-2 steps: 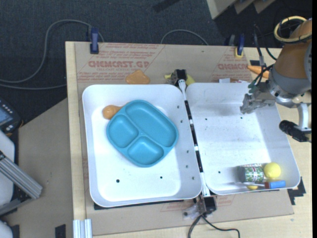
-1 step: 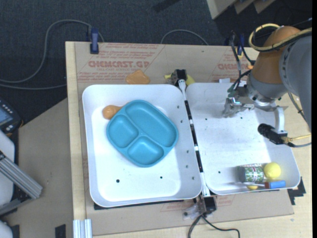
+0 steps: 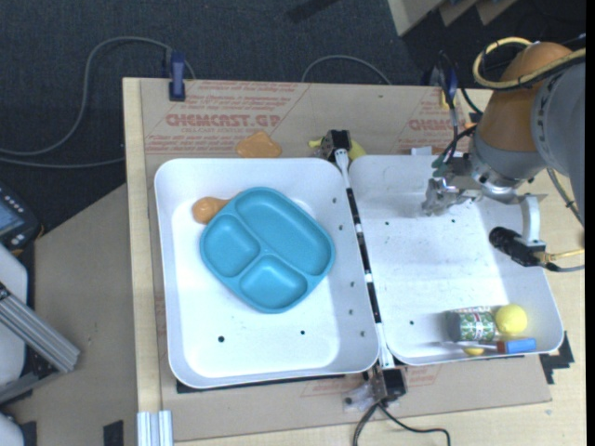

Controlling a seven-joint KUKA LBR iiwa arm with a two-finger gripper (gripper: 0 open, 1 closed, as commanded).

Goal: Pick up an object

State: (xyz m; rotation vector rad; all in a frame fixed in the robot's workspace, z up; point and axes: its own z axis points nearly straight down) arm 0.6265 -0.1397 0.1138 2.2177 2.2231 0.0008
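My gripper (image 3: 439, 196) hangs low over the far part of the right bin (image 3: 418, 277), with bare white floor beneath it. A small green-labelled can (image 3: 474, 324) lies on its side in that bin's near right corner, beside a yellow ball (image 3: 510, 320) and a thin blue and red item (image 3: 507, 346). In the left bin (image 3: 186, 323) a blue divided plate (image 3: 268, 247) lies tilted, and an orange piece (image 3: 206, 209) peeks out at its far left edge. Nothing shows in the gripper.
An orange object (image 3: 258, 145) rests on the bench behind the left bin. A yellow and black clip (image 3: 336, 143) sits where the two bins meet at the back. Cables trail from the arm (image 3: 521, 110) on the right.
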